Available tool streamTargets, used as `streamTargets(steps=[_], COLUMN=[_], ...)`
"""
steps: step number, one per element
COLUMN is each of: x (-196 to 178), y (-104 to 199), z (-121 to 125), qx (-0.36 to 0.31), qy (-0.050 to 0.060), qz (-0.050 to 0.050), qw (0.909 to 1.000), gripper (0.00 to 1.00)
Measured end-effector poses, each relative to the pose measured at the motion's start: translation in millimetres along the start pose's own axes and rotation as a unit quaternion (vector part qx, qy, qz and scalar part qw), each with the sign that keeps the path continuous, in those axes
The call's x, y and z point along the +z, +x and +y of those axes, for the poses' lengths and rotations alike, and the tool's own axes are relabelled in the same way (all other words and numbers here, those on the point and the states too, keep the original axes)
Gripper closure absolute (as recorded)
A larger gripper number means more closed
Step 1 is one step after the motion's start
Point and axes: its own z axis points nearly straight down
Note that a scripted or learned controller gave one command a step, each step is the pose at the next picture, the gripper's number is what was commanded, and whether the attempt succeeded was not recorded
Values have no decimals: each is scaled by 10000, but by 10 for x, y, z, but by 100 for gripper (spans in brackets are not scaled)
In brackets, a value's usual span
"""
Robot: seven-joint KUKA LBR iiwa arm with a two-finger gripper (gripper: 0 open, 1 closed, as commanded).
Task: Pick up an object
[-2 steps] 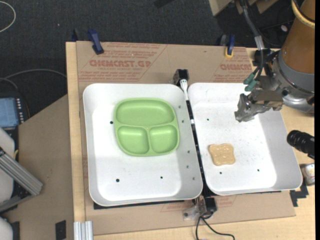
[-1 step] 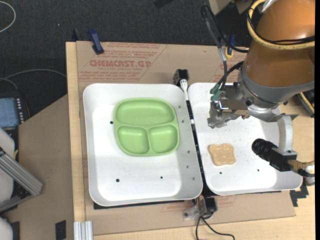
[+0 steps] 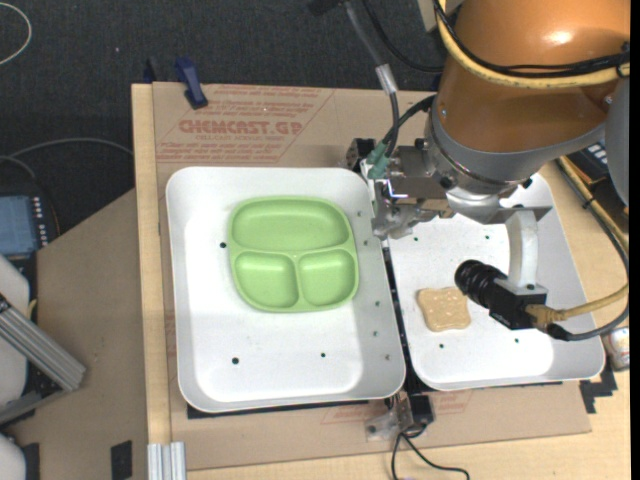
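A tan toast-like piece (image 3: 443, 308) is seen in the view's right bin (image 3: 480, 368), apart from the gripper (image 3: 394, 208), whose grip cannot be told. A green divided plate (image 3: 293, 253) is set in the left bin (image 3: 200, 308). Farthest, "CHEMCAST G.P" is printed on the cardboard (image 3: 240, 123).

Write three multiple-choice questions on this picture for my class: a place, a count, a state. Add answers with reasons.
1. The tan toast piece lies: A in the left bin; B on the bench outside; C in the right bin.
2. The green tray has how many hollows? A two; B three; C five.
3. The tray lies: A flat, hollows up; B flipped over; C leaning on a wall.
Answers: C, it rests on that bin's white floor; B, one wide hollow above two small; A, hollows face up.
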Motion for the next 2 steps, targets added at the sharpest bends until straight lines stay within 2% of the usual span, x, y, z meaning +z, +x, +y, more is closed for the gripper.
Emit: streamTargets(steps=[1,2], x=[-185,-274], y=[762,97], z=[0,7], qx=[-8,70], qy=[8,10], qz=[2,-20], qw=[10000,10000], gripper=[100,100])
